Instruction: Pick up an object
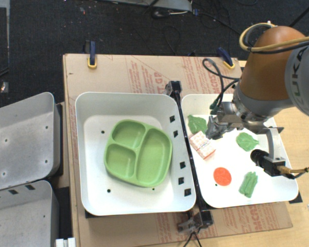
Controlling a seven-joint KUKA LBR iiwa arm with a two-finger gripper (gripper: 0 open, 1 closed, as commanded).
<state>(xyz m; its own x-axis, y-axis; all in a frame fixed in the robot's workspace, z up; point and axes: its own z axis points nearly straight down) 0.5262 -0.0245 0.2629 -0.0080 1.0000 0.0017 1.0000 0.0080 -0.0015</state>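
From my station I see the grey arm with its orange band reaching in from the right, and its two-finger gripper point(215, 130) hangs low over the upper left part of the right shallow white bin point(283, 192). The tool's tip sits just above a small white carton with red-orange printing point(202, 145), close enough that I cannot say whether they touch. How the jaws stand I cannot tell, since the wrist body covers them from this angle, and I see nothing clearly clamped in them.

The carton lies tilted near the bin's left wall. Just beyond it, toward the far left corner, lies a flat green leaf-shaped piece point(197, 123). A second, crumpled green leafy piece point(246, 140) rests to the right of the gripper. Nearer the front lie a flat round orange-red disc point(222, 176) and, to its right, a ridged green pod-like toy point(248, 183).

In the left shallow white bin point(87, 153) sits a light green plastic plate with three compartments point(138, 152), turned at an angle.
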